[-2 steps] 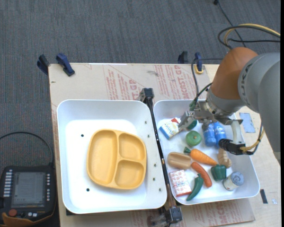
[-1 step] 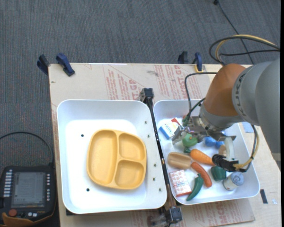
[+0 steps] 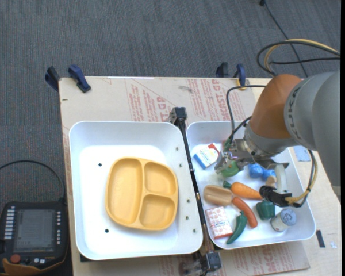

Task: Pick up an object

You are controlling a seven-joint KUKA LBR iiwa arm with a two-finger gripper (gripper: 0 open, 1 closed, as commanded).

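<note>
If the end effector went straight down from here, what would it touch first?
Most likely the small green object right under the end effector, beside the blue-and-white carton in the right bin. Depth is hard to judge from this slanted view.

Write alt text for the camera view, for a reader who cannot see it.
A grey robot arm with an orange band reaches from the right into the right bin, its gripper low over a green toy among play food: a carrot, a hot dog, a green pepper. The left bin holds a yellow divided plate.
</note>
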